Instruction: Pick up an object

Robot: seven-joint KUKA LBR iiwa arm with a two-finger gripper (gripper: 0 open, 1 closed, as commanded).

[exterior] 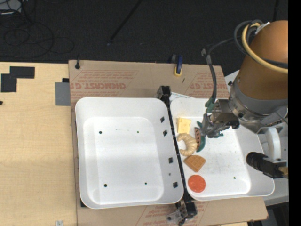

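The right bin (235, 182) holds several small objects along its left side. A pale yellow block (183, 125) lies farthest back. In front of it lie a tan croissant-shaped piece (188, 144), an orange-brown cracker-like wedge (194, 162) and a red disc (197, 183). A dark green piece with a red stripe (199, 139) lies just right of the croissant. My gripper (210, 127) hangs low over the bin, right next to that green piece. Its fingertips are dark and merge with the piece, so I cannot make out a grasp.
The left bin (122, 192) lies beside the right one, with a black divider clamp (170, 140) between them. Both rest on a cardboard sheet (117, 81) on the wooden bench. The orange-banded arm (265, 60) looms over the right bin's far right. A black fitting (263, 164) sits near its right rim.
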